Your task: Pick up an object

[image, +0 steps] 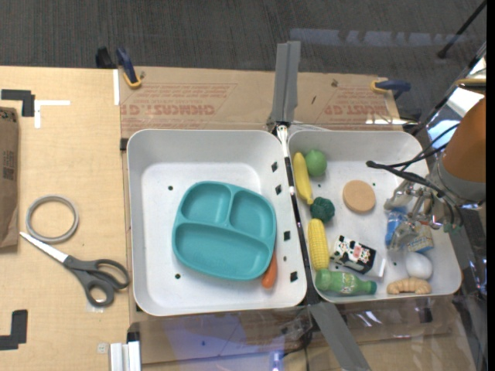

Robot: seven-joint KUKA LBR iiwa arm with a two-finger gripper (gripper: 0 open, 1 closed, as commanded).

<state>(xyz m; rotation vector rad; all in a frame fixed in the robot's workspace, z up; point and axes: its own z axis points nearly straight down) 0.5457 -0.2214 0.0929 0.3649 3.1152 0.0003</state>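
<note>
- The gripper (408, 221) hangs low over the right side of the right bin (340, 139), above a crinkly blue and white packet (405, 236). I cannot tell how its fingers stand.
- Just below the packet lie a white egg (418, 266) and a tan croissant (408, 287), at the bin's lower right.
- To the left sit a round tan cookie (359, 196), a black and white toy cow (354, 254) and a green bottle (344, 284) on its side.
- Along the bin's left wall are a banana (301, 177), a green apple (315, 161), a broccoli (322, 209) and a corn cob (317, 243).
- The left bin (147, 207) holds a teal plate with sections (224, 230), and an orange carrot (269, 272) pokes out at its lower right edge.
- At the left of the frame, on the bench (62, 137), lie scissors (81, 268) and a roll of tape (52, 217).
</note>
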